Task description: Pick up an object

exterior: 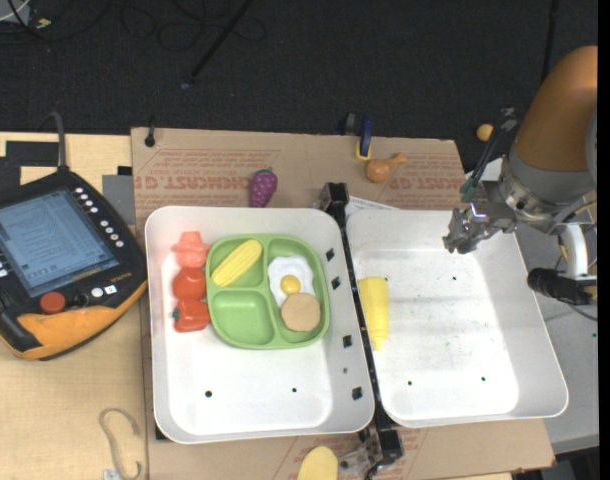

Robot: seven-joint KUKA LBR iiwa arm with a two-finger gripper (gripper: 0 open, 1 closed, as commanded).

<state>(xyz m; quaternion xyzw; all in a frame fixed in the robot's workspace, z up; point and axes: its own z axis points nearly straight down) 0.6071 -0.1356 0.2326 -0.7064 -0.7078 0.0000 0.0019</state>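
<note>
A dark carpeted floor with loose black cables fills the top of the frame, and below it a pale wooden bench carries a sheet of brown printed cardboard (405, 163) under two shallow white plastic bins. At the left edge rests a grey and orange teach pendant (55, 258) with a lit screen.

The left white bin (245, 403) holds a green divided plastic tray (247, 320) with a toy yellow corn cob (235, 261), a toy fried egg (290, 280) and a round tan toy biscuit (302, 313), plus a red plastic figure (190, 283) just beside the tray.

The right white bin (485, 378) holds one yellow soft-looking oblong object (373, 308) lying against its left wall. The dark two-finger gripper (467, 230) hovers over that bin's upper right part, well apart from the yellow piece; whether its fingers are spread or closed I cannot tell, and nothing is visibly held.

The likely failure is a closing on bare bin floor. The yellow object hugs the wall, so one finger may strike the rim or the black divider (347, 298) and push it aside.
</note>
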